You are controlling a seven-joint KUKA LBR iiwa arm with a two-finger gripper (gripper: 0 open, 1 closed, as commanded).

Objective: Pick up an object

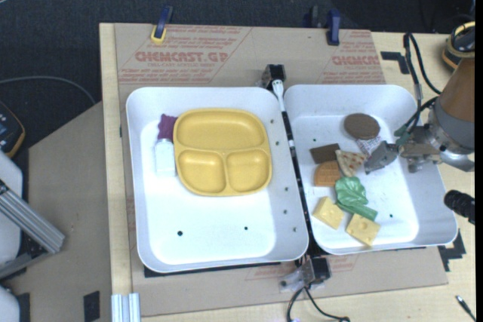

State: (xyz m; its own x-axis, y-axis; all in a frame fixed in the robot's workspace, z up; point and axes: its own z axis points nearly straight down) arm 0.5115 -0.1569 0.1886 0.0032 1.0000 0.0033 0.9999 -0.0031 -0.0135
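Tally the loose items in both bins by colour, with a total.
Yellow: 3 - divided plate, two cheese wedges
Brown/tan: 4 - round lidded piece, dark square, tan wedge, round cookie
Green: 1 - crumpled leafy piece
White with purple cap: 1 - bottle
Total: 9

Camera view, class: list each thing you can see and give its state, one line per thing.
Yellow tray: upright, in left bin, compartments bare.
White bottle: lying flat beside the tray, purple cap end up-frame.
Brown disc: in right bin, near the hand.
Green toy: crumpled, among the cheese wedges.
Cheese wedges: lying loose.
Hand: low in right bin.
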